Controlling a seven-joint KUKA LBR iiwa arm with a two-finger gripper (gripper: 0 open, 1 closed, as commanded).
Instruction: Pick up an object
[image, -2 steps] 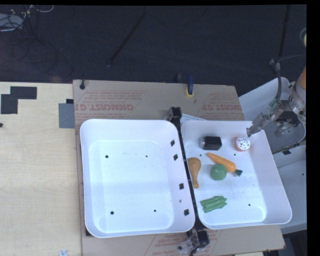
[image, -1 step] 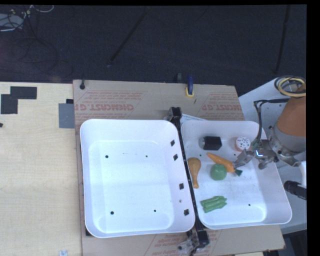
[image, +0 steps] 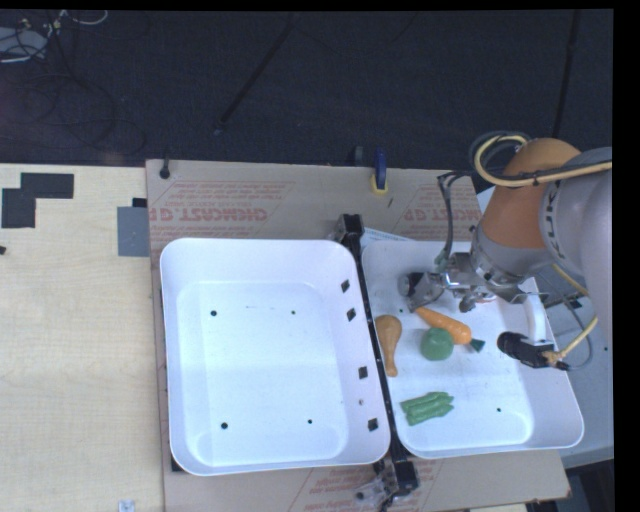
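The gripper (image: 432, 285) was lowered into the right bin (image: 548, 425), though whether anything was grasped could not be told. The left bin (image: 260, 355) lay well apart from it. The squash (image: 387, 342) and bean pod (image: 427, 407) were left further off, while the carrot (image: 445, 323) and green ball (image: 436, 345) were set just beside it, likely the nearest targets.

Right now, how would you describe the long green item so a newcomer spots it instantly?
Look in the right bin, the one the arm reaches into. Near its front edge, below the round green ball and the carrot, lies the long green item. It is the only green thing that is long and bumpy, not round.
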